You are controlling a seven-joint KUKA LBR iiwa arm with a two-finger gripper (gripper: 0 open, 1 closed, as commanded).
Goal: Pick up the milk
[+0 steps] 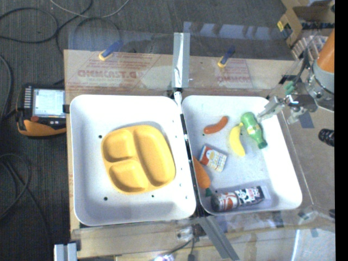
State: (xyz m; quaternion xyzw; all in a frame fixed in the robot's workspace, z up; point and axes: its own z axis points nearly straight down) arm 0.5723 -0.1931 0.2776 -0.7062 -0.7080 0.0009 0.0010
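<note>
Two shallow white bins are sitting side by side on a pale wooden bench (147, 72), with a metal strip (181, 58) running up between them and two clamps, one (110, 50) on the left and one (226, 57) on the right, gripping the board's far edge. Dark carpet (109, 10) is lying around the bench, black cables (32, 20) are curling across it, and a handheld control pad (43, 110) is resting off to the left. Cardboard boxes (304, 10) are crowding the far right corner.

The left bin (81, 145) is holding a yellow divided tray (140, 157). In the right bin (285, 162), the milk (212, 158), a small carton, is lying near the middle, just beside an orange carrot (201, 174). A sausage (216, 125), a banana (236, 140), a green bottle (253, 128) and a dark bottle (240, 198) are lying around it.

The gripper (272, 109) is hovering over the right bin's far right corner, close to the green bottle and well apart from the milk; I cannot tell how its grasp is standing.
</note>
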